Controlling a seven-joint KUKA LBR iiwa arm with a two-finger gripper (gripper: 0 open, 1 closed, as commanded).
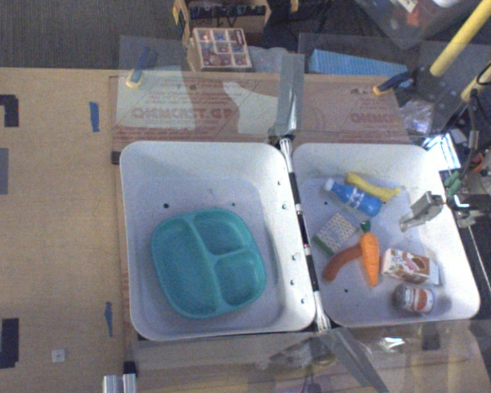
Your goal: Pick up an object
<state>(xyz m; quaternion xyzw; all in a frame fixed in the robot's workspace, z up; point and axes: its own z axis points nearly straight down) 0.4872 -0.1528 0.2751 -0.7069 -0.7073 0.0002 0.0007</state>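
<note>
A: Two white bins side by side on the bench. Left bin (pixel 139 178) has a teal divided tray (pixel 208 261), three compartments, lying flat toward the front-left.

B: And the right one?

A: Right bin (pixel 454 289) has all the small stuff. Blue bottle (pixel 353 197) with a white cap lies on its side near the back, a yellow banana-shaped item (pixel 373 187) just behind it, touching or nearly so. A checkered pouch (pixel 337 231) sits in front of the bottle. An orange carrot (pixel 369 257) lies pointing toward the front, with a reddish sausage (pixel 342 262) just to its left, ends close together. A small carton (pixel 407 266) sits right of the carrot, and a can (pixel 413 299) on its side just in front of the carton.

B: Gripper?

A: Gripper (pixel 421 209) is over the right bin's right-hand half, near the rim, coming in from the right. It's above bare bin floor, apart from the banana item and well back from the carton.

B: Holding anything?

A: Nothing visible between the fingers. Jaws: can't tell if they're apart or together, too small and blurred from this angle.

B: Contact with any object?

A: None that I can see. All items rest on the bin floor.
</note>
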